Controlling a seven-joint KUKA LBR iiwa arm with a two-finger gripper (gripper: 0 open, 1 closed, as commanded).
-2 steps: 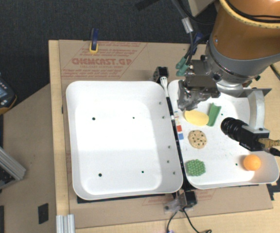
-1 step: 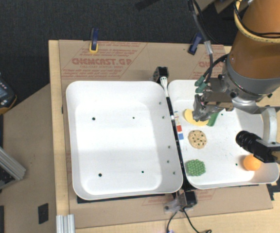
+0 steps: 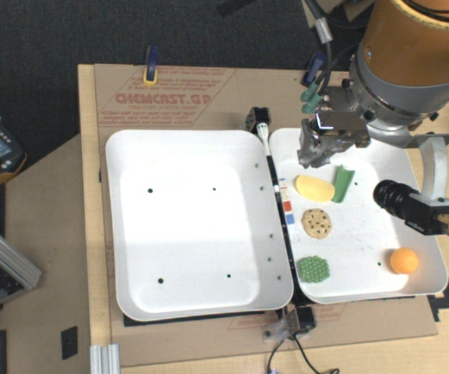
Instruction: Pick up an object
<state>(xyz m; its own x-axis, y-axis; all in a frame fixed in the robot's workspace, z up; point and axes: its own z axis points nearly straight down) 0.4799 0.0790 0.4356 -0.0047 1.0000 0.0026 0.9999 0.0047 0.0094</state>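
You see the arm (image 3: 411, 45) reaching in from the right, its gripper (image 3: 316, 156) hanging low over the far part of the right bin (image 3: 365, 287). You cannot tell from this angle how the gripper is set, and nothing shows in its grasp. Just below it lies a yellow lemon-shaped piece (image 3: 315, 188), with a green strip (image 3: 343, 184) tilted against its right end. Nearer you in the same bin sits a round cookie (image 3: 316, 223), then a green bumpy disc (image 3: 313, 269) close to the front rim. An orange ball (image 3: 403, 261) rests toward the front right corner, well apart from the others. The left bin (image 3: 123, 232) sits beside it, the rims touching along the middle.
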